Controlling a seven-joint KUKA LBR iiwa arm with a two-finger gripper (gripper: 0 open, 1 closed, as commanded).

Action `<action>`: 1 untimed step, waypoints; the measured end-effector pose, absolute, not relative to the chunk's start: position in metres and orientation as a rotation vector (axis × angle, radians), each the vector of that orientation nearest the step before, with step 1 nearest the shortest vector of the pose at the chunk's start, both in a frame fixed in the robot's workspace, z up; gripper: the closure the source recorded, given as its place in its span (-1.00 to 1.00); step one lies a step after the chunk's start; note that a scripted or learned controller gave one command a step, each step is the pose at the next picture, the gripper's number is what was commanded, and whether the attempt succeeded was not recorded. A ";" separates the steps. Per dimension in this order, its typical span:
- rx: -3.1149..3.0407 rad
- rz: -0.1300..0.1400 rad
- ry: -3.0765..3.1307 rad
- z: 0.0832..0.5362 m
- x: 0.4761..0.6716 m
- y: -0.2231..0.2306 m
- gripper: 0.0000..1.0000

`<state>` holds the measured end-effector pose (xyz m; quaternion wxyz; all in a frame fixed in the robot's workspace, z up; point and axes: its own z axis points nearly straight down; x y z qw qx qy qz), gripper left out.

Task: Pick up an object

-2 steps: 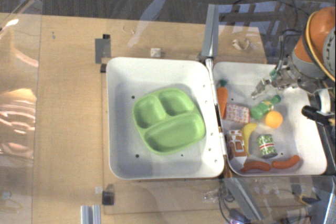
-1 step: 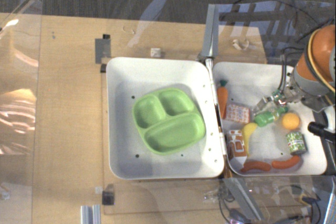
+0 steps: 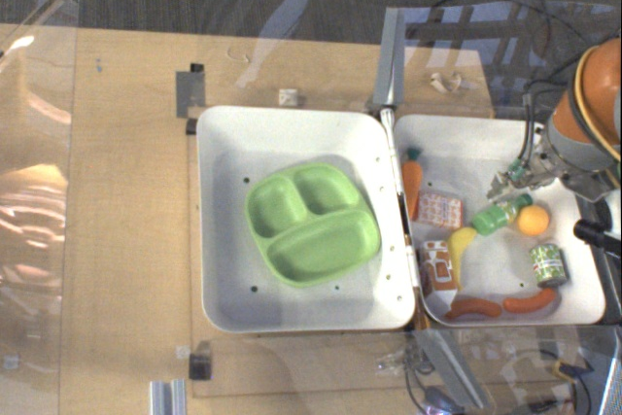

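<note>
Gripper is hanging low over the right-hand shallow white bin, just above the small green plastic bottle with the yellow cap. Honestly can't tell how it's set from this angle, too small and tangled with the wrist hardware, and nothing looks to be in it.

Closest pickable things are that bottle and the round orange ball-shaped fruit touching its right end. I'd go for the bottle, since it's lying on its side and a two-finger grasp across its narrow body should hold better than pinching a ball that can squirt out. Come straight down over the middle of the bottle, jaws across it rather than along it, and stay off the fruit so it doesn't get shoved.

Other stuff sits farther off: the orange plastic carrot by the left wall and the small green can nearby. The green divided plastic plate is in the left bin, well apart.
</note>
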<state>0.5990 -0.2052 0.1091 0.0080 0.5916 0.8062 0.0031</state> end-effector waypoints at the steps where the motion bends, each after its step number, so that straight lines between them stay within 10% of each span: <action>1: 1.849 0.010 2.520 0.109 0.599 -0.205 -1.00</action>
